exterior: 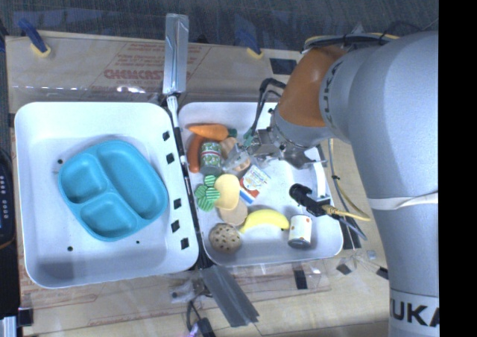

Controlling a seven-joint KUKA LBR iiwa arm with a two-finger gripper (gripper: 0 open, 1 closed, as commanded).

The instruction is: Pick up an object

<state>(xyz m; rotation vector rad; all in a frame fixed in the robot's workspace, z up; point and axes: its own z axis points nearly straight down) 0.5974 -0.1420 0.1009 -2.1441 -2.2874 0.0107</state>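
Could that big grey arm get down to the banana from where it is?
Probably yes. The banana lies uncovered near the front of the right bin, nothing on top of it, and the gripper is already low over that same bin.

White "KUKA" lettering on the grey arm, partly cut off.

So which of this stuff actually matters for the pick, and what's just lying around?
In play, in the right white bin:
- orange carrot
- yellow banana
- small white can
- brown speckled ball
- green-labelled can
- pincer, low over the pile

Just lying about:
- blue divided plastic tray
- left white bin holding it
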